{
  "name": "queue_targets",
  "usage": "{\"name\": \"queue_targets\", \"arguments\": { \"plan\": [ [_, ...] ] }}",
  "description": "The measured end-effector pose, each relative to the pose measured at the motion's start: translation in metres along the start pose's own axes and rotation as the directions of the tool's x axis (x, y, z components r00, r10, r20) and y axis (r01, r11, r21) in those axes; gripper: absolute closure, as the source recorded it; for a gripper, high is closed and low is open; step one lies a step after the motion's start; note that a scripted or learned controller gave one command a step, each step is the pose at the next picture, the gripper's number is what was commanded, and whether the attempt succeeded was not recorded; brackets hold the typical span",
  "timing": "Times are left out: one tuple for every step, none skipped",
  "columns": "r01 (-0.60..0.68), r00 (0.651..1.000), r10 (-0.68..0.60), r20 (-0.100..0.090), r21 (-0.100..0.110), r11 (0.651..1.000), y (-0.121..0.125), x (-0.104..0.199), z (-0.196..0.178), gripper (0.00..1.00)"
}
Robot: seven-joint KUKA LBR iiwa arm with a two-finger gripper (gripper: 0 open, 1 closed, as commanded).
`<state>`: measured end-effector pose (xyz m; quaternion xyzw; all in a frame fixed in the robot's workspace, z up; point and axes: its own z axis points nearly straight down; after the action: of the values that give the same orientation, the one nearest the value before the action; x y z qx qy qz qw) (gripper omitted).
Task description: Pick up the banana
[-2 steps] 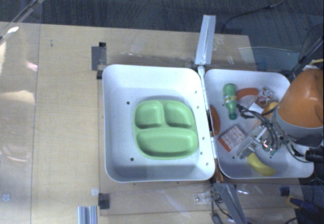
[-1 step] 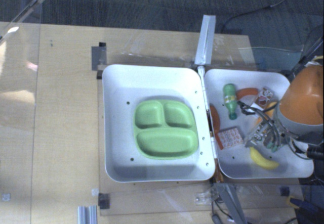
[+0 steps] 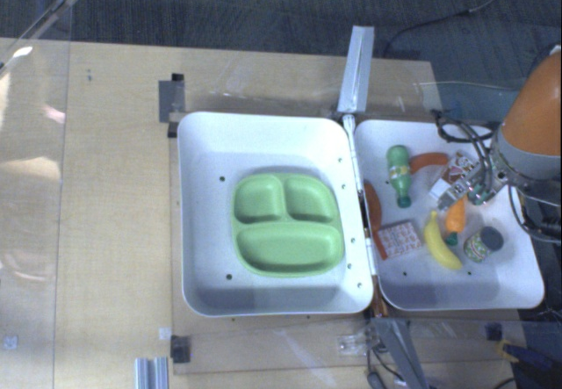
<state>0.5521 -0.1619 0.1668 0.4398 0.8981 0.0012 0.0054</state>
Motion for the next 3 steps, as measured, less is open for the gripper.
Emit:
{"name": "queue_targets", "arguments": {
  "plan": [
    [0.000,1.000,0.000,-0.001,0.000,1.000,0.000,0.000,0.000,0.00],
    [0.118,0.993,-0.118,0.005,-0.005,0.993,-0.048,0.037,0.075,0.00],
    [0.120,0.993,-0.120,0.020,-0.013,0.993,-0.044,0.033,0.061,1.00]
  ]
}}
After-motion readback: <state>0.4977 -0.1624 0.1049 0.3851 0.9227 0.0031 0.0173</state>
